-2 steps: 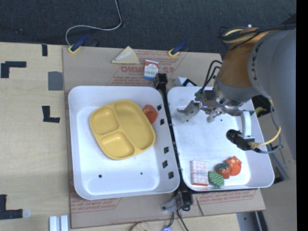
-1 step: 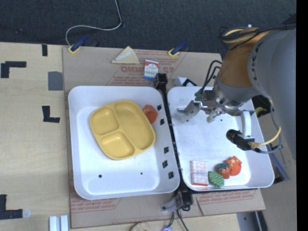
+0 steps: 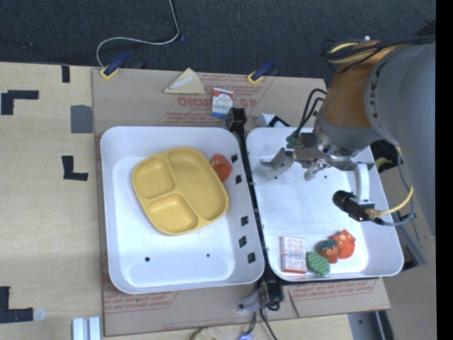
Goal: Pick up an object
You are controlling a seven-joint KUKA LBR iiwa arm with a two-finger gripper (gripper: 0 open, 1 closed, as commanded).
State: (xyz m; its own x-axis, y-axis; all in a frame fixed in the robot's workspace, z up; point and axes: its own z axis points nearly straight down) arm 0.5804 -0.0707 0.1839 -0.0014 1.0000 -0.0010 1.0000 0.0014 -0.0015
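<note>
Pincer (image 3: 294, 163) hanging over the far end of the right bin (image 3: 311, 211), with nothing between its fingers.

Camera view: the 2 fingers look spread apart, though the slant makes that hard to confirm. Likely targets lie at the right bin's near edge: a small printed packet (image 3: 292, 253), probably light and flat, best pinched across its short sides; beside it a green and red toy cluster (image 3: 331, 252), seemingly lumpy and light. The left bin (image 3: 120, 246) carries a yellow divided plate (image 3: 180, 189), with a red piece (image 3: 222, 167) touching it. The bins' smooth white floors may let things slide; the cardboard-covered worktop (image 3: 141, 91) surrounds both.
</note>
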